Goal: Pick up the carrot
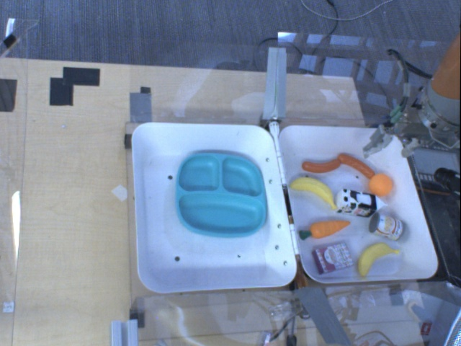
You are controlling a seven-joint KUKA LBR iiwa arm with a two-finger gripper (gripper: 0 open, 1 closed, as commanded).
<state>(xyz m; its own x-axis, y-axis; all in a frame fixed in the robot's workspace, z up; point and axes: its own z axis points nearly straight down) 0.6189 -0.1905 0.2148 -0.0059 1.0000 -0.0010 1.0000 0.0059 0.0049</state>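
Lying in the right bin [425, 262], the carrot [325, 229] is located between a banana [314, 190] and a red packet [332, 256]. The end effector [392, 140] is positioned over the bin's far right corner, well apart from the carrot, with fingers spread and nothing held.

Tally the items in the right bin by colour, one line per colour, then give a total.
Yellow: 2, banana and banana
Orange: 3, carrot, sausage, orange ball
Black and white: 1, cow toy
Silver: 1, can
Maroon: 1, packet
Total: 8
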